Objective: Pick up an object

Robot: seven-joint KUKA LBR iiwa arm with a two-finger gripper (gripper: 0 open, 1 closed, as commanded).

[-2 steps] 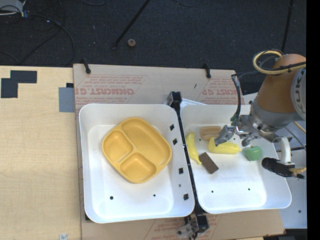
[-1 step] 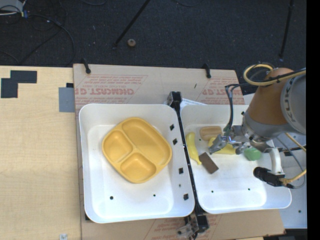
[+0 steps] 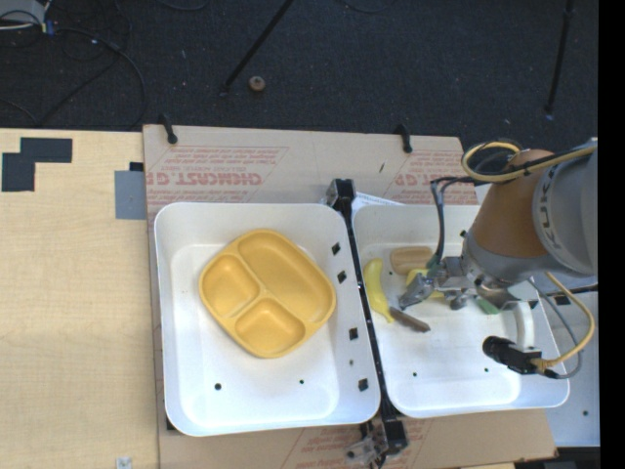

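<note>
My gripper (image 3: pixel 422 291) is low in the right bin (image 3: pixel 459 389), near its left side, at the end of the grey arm with the orange band. A yellow banana (image 3: pixel 376 289) lies along the bin's left wall, just left of the gripper. A tan, bread-like piece (image 3: pixel 410 258) sits just behind the gripper. A thin brown stick-like object (image 3: pixel 411 321) lies on the bin floor right below the gripper. A green item (image 3: pixel 485 306) peeks out under the wrist. I cannot make out how the gripper stands around these things.
The left bin (image 3: pixel 186 379) holds a yellow divided plate (image 3: pixel 267 292). A black divider (image 3: pixel 357 301) runs between the bins. Cables loop off the arm at the right, with a black connector (image 3: pixel 510 353) over the right bin's near corner.
</note>
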